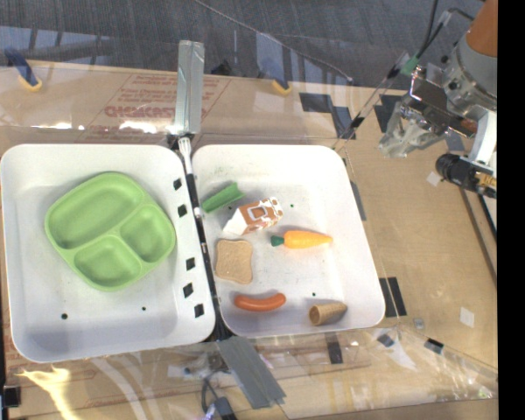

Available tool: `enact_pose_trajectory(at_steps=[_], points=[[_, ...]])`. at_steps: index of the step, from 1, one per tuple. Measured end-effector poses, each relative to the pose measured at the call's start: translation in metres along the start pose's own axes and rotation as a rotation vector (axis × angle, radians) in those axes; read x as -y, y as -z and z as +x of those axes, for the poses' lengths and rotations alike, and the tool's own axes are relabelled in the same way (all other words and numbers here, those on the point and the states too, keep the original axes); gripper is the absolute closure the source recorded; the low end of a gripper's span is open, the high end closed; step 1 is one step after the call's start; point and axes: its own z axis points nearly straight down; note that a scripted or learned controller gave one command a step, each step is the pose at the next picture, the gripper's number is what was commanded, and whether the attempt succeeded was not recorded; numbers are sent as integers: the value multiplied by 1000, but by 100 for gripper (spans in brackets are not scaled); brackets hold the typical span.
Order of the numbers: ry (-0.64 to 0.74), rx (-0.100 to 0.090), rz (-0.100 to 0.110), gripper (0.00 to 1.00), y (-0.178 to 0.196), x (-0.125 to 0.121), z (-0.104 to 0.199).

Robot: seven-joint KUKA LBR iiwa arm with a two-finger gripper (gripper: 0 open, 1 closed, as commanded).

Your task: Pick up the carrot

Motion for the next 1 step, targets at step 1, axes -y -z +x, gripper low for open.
enact_pose_trajectory(at_steps=[1], points=[[9,1,2,100,10,0,2]])
